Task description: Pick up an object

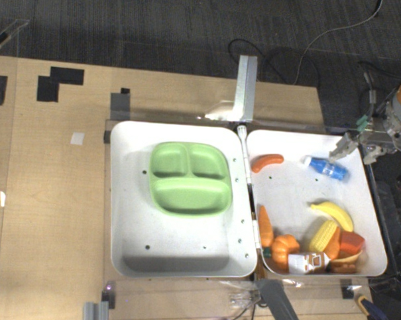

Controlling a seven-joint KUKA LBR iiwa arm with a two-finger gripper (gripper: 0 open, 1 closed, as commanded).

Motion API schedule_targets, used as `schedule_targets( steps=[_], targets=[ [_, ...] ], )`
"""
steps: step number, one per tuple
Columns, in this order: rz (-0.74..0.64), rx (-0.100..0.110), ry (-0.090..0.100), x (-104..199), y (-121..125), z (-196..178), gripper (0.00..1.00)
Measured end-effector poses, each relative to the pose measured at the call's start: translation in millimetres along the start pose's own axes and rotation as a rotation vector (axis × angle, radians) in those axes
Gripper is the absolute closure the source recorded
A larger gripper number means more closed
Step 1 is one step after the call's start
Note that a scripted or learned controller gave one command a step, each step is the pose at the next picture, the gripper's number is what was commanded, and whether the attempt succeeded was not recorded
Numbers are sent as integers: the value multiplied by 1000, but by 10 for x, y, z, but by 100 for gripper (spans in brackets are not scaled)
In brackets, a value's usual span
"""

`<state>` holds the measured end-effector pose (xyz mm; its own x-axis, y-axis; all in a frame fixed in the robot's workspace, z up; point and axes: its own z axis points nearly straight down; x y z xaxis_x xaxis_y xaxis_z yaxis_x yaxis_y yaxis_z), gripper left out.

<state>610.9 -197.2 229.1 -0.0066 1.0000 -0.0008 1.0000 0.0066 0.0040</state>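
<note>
Gripper [352, 144] hovered at the right bin's [288, 193] far right corner, its fingers seemingly slightly apart and empty. Just beside it lay a blue bottle [325, 168], the likeliest pick. It looked light, stiff and slick, and was best pinched across its middle.

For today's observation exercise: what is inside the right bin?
The right bin holds a sausage, blue bottle, banana, corn, carrot and more toy food piled at the front; whatever lies under that pile is covered.
</note>
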Motion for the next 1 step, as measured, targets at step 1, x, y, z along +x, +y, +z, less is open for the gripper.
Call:
schedule_targets(
  steps=[1],
  targets=[
    [72, -1, 1, -45, -168, 165, 0]
  ],
)
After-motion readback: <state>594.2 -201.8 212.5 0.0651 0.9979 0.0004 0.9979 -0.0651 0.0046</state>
